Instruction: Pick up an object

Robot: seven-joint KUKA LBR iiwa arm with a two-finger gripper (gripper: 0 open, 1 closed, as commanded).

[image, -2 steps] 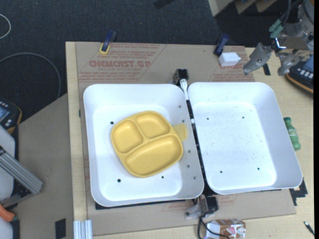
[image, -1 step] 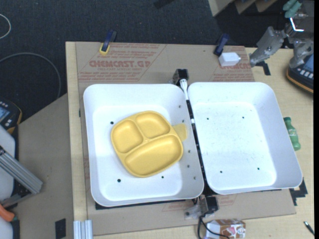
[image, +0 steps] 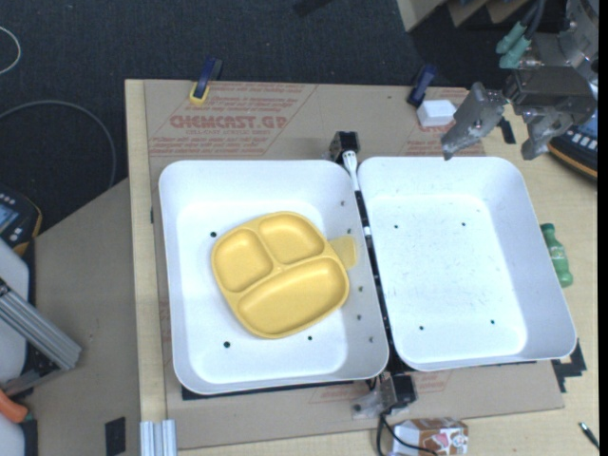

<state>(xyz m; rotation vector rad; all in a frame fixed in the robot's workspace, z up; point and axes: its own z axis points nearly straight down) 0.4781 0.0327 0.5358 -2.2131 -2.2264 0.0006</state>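
Spanning most of the view, the surface [image: 285, 112] carries two shallow white bins side by side. Well off to the side of the tool [image: 502, 131] and lower in the view, the left bin [image: 180, 255] is the farther one, and it holds the only object worth picking: a yellow divided plate [image: 277, 274] lying flat near its middle, three compartments up. Directly below the tool lies the right bin [image: 541, 245].

At the upper right, the tool hangs above that nearer bin's far corner, its two fingers spread wide with nothing between them. A small white block [image: 436, 113] sits just beside it on the surface.

Doing this step well probably means carrying the tool across both bins to the plate and coming down over a rim or a divider ridge, since a flat plate offers little else to pinch. How tall those ridges stand is hard to judge from this slant, so the outer edge nearest the tool looks the safer target.
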